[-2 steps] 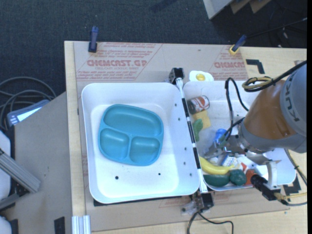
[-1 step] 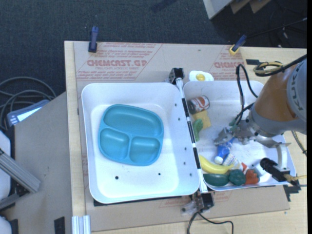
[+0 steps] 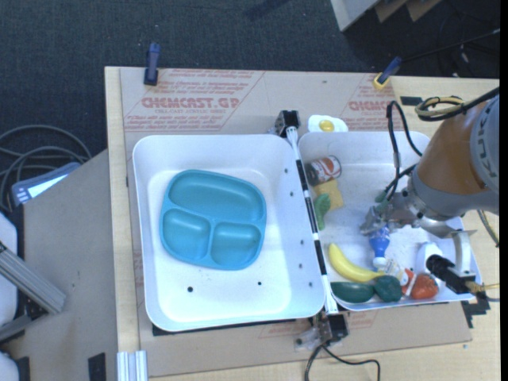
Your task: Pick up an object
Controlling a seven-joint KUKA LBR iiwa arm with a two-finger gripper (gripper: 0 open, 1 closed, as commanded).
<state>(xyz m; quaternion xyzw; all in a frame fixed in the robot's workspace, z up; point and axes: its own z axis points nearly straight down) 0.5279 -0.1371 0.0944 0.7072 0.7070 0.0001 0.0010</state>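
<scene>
You are looking down on a bench (image 3: 206,101) that is carrying two white bins side by side. The left bin (image 3: 151,157) is holding a blue divided plate (image 3: 213,219), lying flat near its middle. The right bin (image 3: 357,145) is holding all the loose things you may pick from. The arm (image 3: 456,165) is reaching in over the right bin's right edge, and its bulk is covering part of that side.

Along the right bin's near edge a banana (image 3: 353,267) is lying just above a dark green vegetable (image 3: 353,292), with a green lump (image 3: 389,288) and a red piece (image 3: 425,286) beside them toward the near right corner. A can (image 3: 325,168) is lying against the left wall near the far corner, with a yellow piece (image 3: 332,197) just below it.

The gripper (image 3: 381,217) is hanging over the middle of the right bin, directly above a small bottle (image 3: 380,248) in blue and white, which is standing just beside the banana's right end. Whether the claw is apart, together, or touching the bottle you cannot tell from this angle; nothing is visibly clamped in it.

Judged from this, the reach-and-descend step is in hand and no lift has begun. The next move is calling for a straight drop onto the bottle and a firm closing. The banana is crowding it on the left, so keep the approach centred.
</scene>
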